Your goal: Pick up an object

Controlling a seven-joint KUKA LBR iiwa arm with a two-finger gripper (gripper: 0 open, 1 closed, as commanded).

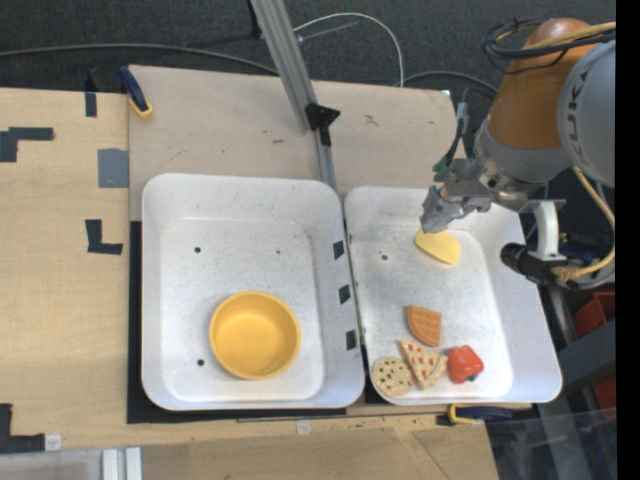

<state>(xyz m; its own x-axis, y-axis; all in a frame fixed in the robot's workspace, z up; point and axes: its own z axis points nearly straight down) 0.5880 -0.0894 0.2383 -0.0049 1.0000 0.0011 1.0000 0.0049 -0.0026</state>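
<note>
The right bin (524,320) holds a flat pale yellow piece (439,248) near its far side. Along its near edge lie an orange waffle-like piece (424,325), a pizza-slice toy (424,364), a round cookie (391,376) and a red toy (464,364). A yellow bowl (254,334) sits in the left bin (170,218). My gripper (440,214) hangs just beyond the far edge of the yellow piece, right over it or touching it. Nothing is visibly held.
A slanted metal pole (287,58) rises behind the gap between the bins. Cables (370,28) trail over the dark floor at the back. A blue and yellow clamp (135,92) sits at the board's far left corner.
</note>
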